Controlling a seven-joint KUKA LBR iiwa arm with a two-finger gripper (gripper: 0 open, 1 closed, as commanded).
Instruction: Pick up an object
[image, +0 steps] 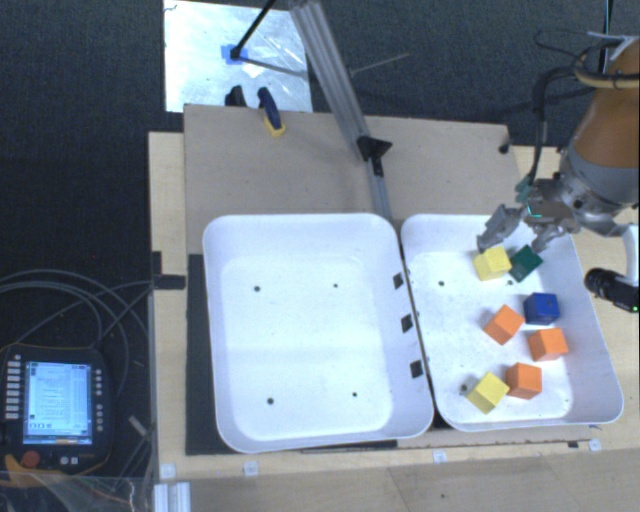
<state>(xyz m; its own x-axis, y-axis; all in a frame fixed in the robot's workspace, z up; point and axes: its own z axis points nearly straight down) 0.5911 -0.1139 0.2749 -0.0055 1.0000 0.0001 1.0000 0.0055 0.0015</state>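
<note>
Overhead at right of frame, the grey two-finger gripper (519, 237) hangs spread wide above a yellow cube (492, 263) and dark green cube (524, 263).

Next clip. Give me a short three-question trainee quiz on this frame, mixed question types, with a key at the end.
1. True or false: all the blocks lie in the right bin.
2. How many orange blocks are there? A) two B) three C) four
3. Which two blocks lie right under the gripper?

Key:
1. True.
2. B: orange blocks at and.
3. The yellow block and the green block; the open fingers hang above them, holding nothing.
</note>
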